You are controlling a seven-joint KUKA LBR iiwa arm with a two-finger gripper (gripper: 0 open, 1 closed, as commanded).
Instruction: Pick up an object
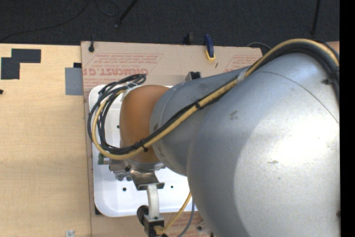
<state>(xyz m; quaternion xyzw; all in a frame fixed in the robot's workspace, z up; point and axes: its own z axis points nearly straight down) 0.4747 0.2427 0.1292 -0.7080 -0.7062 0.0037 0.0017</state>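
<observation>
A: What do you see?
B: One grey arm (249, 141) with an orange band (138, 119) covers one shallow white bin (108, 197). Your gripper's state and any object: can't tell.

The grey arm (260, 141) is reaching in from the right, its orange band (138, 119) bending the wrist downward, cables looping alongside.
</observation>
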